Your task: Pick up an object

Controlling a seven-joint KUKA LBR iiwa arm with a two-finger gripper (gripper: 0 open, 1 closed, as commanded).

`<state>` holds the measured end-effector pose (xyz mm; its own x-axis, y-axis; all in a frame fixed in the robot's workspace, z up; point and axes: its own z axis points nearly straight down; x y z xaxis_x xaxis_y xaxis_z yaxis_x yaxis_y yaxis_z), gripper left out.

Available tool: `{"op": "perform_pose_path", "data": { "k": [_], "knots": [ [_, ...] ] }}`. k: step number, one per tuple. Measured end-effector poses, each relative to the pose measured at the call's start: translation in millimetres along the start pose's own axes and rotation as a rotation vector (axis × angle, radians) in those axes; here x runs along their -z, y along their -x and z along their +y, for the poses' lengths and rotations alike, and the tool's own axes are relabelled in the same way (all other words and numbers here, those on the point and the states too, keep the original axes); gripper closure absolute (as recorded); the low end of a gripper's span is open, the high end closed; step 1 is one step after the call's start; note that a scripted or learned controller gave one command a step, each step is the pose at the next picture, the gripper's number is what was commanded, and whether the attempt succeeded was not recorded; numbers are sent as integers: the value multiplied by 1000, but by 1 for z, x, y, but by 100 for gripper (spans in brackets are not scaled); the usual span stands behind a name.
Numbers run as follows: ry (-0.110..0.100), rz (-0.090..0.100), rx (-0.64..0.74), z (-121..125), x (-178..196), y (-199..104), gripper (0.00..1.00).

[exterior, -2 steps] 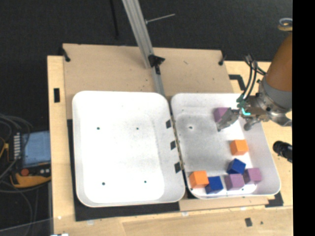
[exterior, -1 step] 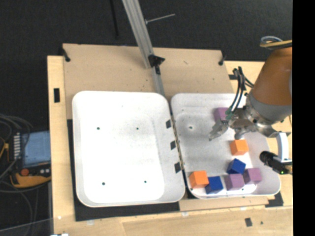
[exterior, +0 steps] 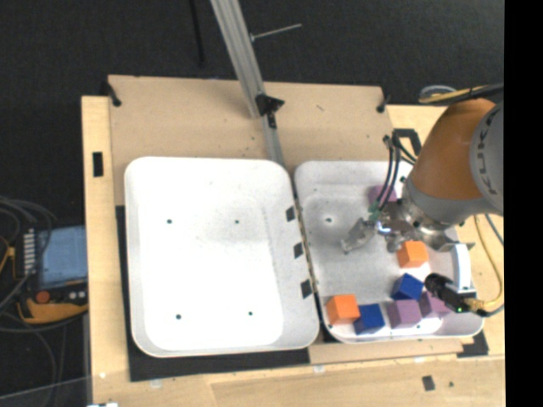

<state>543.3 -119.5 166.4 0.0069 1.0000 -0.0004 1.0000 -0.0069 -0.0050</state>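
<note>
My gripper [exterior: 361, 234] hangs low over the middle of the right bin [exterior: 331, 185], above bare white floor. An orange block [exterior: 413, 253] lies just to its right, close under the wrist. A small purple piece [exterior: 376, 196] shows behind the gripper, partly hidden by cables. Along the bin's front edge sit an orange block [exterior: 344, 308], a blue block [exterior: 369, 319] and a purple block [exterior: 404, 314]. Another blue block [exterior: 408, 286] lies behind the purple one. Nothing is visibly held.
The left bin [exterior: 208, 253] lies beside the right one, with dividing clips between them. A slanted metal pole [exterior: 242, 49] rises from the back of the bench. The arm's orange band [exterior: 450, 155] and cables overhang the right bin's far right corner.
</note>
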Motion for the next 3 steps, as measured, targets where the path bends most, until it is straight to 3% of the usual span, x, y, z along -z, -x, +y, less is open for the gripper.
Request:
{"op": "perform_pose_path", "data": {
  "k": [1, 2, 3],
  "knots": [
    [1, -1, 5, -3, -44, 6, 0],
    [9, 1, -2, -1, -30, 7, 100],
    [13, -2, 6, 0, 33, 12, 100]
  ]
}}
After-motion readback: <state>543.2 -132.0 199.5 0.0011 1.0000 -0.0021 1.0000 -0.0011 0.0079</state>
